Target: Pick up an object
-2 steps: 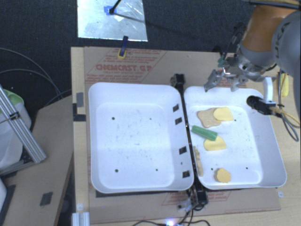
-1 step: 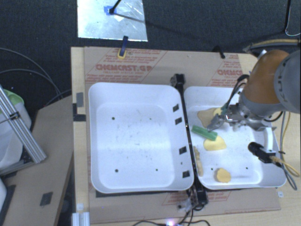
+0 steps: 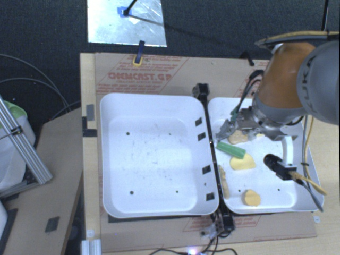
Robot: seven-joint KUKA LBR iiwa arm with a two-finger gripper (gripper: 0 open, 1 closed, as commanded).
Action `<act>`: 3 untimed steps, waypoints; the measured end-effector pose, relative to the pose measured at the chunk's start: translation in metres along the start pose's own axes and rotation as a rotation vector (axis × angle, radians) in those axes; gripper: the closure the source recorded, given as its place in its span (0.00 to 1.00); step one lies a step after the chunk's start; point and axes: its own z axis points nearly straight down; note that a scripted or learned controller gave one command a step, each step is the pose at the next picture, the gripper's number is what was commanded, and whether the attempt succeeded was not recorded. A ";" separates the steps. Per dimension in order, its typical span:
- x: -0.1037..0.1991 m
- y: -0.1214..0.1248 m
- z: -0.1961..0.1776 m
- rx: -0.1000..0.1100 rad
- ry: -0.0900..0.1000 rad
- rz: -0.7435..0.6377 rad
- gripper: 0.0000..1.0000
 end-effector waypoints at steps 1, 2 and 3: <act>-0.059 0.015 0.037 0.004 -0.004 0.013 0.00; -0.048 0.001 0.107 0.010 -0.001 0.010 0.00; 0.020 -0.052 -0.002 -0.002 0.002 0.002 0.00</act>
